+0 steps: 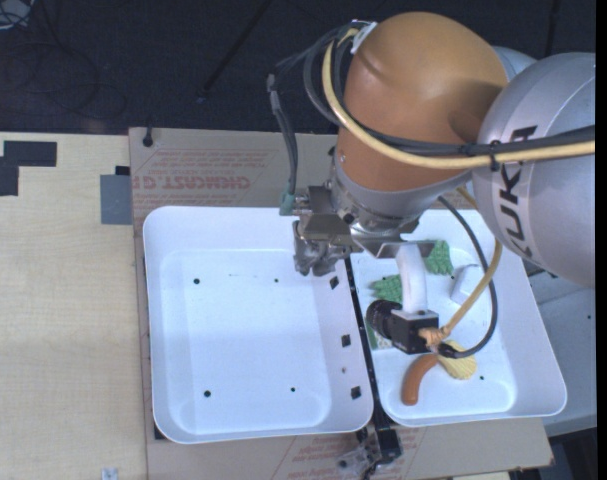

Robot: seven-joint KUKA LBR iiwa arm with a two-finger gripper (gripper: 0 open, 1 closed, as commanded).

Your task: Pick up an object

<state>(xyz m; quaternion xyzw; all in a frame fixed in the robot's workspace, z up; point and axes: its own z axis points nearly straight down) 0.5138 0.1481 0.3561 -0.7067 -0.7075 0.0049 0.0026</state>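
The gripper [319, 244] is hanging over the seam between the left bin [173, 268] and the right bin [528, 393], toward 12 o'clock on that seam. Whether it is clenched or released I cannot tell (the big wrist is covering much of it). In the right bin, an orange sausage-shaped piece [415, 380] is lying at 6 o'clock, with a yellow piece [462, 368] just beside it at its 3 o'clock. 2 green pieces are sitting farther up: one green piece [388, 288] toward 9 o'clock, a second green piece [440, 258] toward 12 o'clock.
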